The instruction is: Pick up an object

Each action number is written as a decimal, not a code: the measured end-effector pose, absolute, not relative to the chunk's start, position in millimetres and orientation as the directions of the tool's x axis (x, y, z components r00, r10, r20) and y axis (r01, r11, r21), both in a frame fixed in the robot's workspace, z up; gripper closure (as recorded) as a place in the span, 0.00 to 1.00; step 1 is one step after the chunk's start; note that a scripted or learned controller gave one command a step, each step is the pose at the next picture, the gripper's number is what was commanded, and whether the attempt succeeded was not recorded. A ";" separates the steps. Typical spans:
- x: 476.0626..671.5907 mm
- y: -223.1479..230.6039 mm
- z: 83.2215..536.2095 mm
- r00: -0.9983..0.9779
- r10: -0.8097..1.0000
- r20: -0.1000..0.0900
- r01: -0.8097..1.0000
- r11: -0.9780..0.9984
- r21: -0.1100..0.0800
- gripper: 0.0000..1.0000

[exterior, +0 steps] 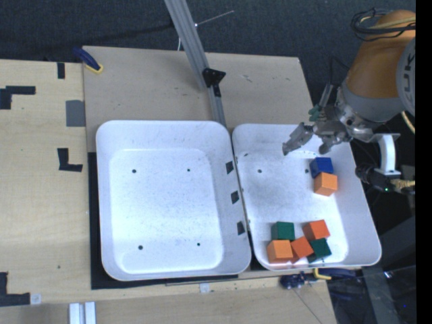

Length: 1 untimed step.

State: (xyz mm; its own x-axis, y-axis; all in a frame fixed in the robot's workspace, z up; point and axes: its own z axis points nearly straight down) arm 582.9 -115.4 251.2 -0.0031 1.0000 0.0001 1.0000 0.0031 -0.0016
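Blocks sit in the right bin [270, 181]. Nearest, by its front wall, lies a tight cluster: an orange block [279, 250], a second orange block [301, 248], a green block [320, 250], another green block [283, 231] and a third orange block [316, 229]. Farther back, near the right wall, an orange cube [325, 183] touches a blue cube [322, 165] behind it. The left bin [162, 201] lies beside. The gripper [314, 139] hangs over the right bin's far end, fingers spread apart, gripping nothing, just beyond the blue cube.
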 end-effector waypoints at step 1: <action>582.9 -115.4 251.2 -0.003 1.000 0.000 1.000 0.003 -0.001 0.00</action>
